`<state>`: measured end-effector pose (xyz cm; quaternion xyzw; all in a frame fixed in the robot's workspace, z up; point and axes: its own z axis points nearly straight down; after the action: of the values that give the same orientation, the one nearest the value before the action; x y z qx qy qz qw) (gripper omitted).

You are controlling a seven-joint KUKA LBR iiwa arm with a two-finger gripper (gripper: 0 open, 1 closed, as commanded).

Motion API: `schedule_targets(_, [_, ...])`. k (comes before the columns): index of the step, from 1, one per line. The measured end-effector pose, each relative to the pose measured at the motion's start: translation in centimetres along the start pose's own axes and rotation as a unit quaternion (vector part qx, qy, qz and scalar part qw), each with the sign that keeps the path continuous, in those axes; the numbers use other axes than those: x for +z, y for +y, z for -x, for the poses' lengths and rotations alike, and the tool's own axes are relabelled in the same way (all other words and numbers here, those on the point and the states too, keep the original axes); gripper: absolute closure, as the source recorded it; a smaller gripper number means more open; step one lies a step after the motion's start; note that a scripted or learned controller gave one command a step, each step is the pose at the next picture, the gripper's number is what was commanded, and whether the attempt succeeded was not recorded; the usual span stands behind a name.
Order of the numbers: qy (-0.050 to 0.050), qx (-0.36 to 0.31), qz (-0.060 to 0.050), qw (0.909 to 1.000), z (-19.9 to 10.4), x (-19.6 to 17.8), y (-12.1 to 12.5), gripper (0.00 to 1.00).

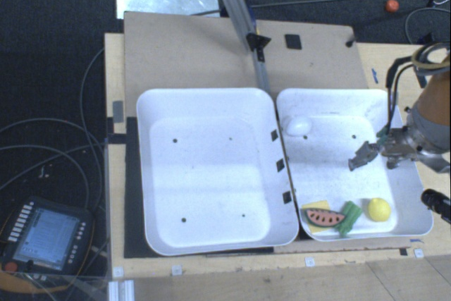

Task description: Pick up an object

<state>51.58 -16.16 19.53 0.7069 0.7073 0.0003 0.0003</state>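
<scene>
My gripper [361, 157] hangs over the middle of the right bin [405, 225], reaching in from the right, with its dark tip pointing left. In that bin's front edge lie a watermelon slice [323, 216], a green toy [349, 217] and a yellow lemon [379, 209], all below and apart from the gripper. A white rounded object [297, 126] rests at the bin's back left corner, well to the gripper's left. Nothing shows in the gripper's hold.
The left bin [151, 222] stands beside the right one, joined by dark clips [280, 165]. A metal pole [236, 0] slants over the bench's back. Cables run at the far right.
</scene>
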Motion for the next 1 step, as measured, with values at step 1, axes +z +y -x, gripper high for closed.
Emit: schedule_targets(1, [0.0, 0.0, 0.001, 1.0, 0.0, -1.06, 0.04, 1.0])
